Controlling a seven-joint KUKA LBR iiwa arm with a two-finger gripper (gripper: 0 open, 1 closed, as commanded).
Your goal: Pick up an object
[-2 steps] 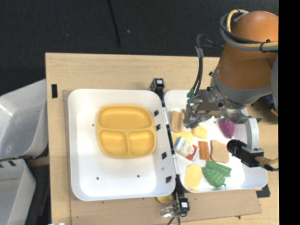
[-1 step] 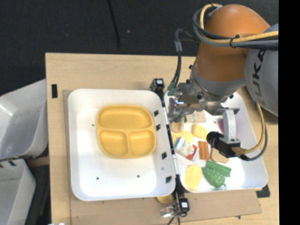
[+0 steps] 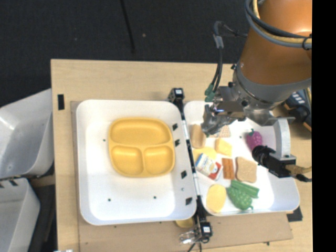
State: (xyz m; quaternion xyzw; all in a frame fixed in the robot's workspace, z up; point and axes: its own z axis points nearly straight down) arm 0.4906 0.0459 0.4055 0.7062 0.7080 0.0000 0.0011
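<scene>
- The gripper (image 3: 214, 121) hangs low over the far end of the right bin (image 3: 286, 196); whether it is open or closed cannot be told.
- The toy food lies just in front of it: a bread slice (image 3: 245, 169), a cheese wedge (image 3: 223, 147) and purple grapes (image 3: 254, 138).
- A yellow divided plate (image 3: 142, 146) sits in the left bin (image 3: 94, 193), well off to its left.

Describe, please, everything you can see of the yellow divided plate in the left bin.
The yellow three-compartment plastic plate lies flat, right side up, near the middle of the left shallow white bin. It is a rounded rectangle with a smooth, matte look: one long compartment across the far side and two smaller ones side by side on the near side, parted by raised ridges. It rests on the bin's floor, apart from the bin's walls, and no other object touches it.
</scene>
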